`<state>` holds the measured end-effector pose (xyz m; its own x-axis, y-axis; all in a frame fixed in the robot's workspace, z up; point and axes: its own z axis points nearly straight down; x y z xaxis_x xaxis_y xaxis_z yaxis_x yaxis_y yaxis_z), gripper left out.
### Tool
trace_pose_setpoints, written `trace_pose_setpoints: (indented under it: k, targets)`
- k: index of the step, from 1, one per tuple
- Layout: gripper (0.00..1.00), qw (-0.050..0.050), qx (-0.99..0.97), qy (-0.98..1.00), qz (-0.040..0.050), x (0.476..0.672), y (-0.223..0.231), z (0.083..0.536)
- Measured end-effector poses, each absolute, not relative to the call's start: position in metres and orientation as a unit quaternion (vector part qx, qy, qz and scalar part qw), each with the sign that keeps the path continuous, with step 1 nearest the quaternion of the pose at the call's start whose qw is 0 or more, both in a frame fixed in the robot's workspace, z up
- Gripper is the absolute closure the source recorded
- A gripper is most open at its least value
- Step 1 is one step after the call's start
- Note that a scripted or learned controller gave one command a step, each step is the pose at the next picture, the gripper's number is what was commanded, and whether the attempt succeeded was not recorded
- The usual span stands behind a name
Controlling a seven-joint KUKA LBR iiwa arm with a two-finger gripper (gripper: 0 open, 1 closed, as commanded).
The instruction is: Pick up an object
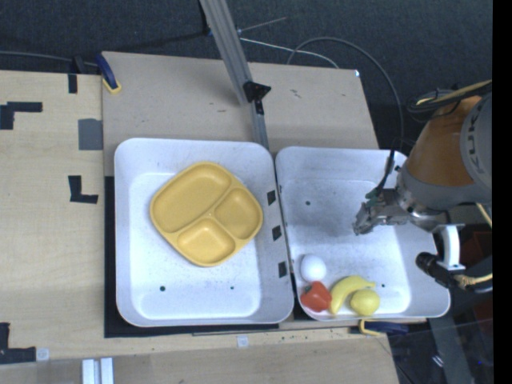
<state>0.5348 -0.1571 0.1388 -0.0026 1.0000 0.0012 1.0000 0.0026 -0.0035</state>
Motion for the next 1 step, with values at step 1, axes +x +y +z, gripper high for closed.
trace_pose_setpoints:
  k: [1]
  targets:
    - [1.0,-0.002,-0.707,-0.708,-0.001,0.5279,-0.1536,0.1972]
